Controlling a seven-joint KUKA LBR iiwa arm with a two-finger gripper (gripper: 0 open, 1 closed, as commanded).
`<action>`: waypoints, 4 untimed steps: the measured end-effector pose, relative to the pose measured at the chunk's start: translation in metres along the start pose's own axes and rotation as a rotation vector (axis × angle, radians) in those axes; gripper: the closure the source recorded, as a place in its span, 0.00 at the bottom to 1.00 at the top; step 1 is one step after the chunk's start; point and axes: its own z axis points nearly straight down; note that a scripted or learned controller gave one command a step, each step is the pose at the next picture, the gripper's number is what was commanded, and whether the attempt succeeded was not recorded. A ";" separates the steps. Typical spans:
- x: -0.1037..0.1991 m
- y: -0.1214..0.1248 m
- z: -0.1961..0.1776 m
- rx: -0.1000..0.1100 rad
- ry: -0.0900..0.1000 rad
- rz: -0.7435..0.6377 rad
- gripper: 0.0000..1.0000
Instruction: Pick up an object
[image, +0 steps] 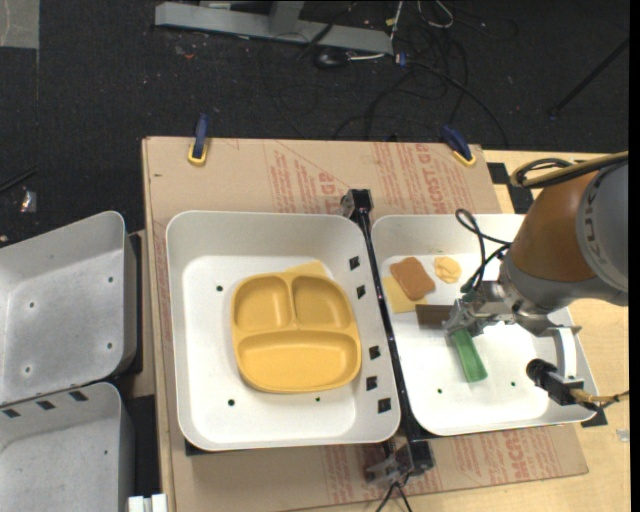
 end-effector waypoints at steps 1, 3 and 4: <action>0.002 0.005 -0.043 -0.003 -0.001 -0.005 1.00; -0.015 -0.003 -0.142 -0.005 -0.003 -0.001 1.00; 0.033 0.018 -0.132 -0.001 0.001 -0.010 1.00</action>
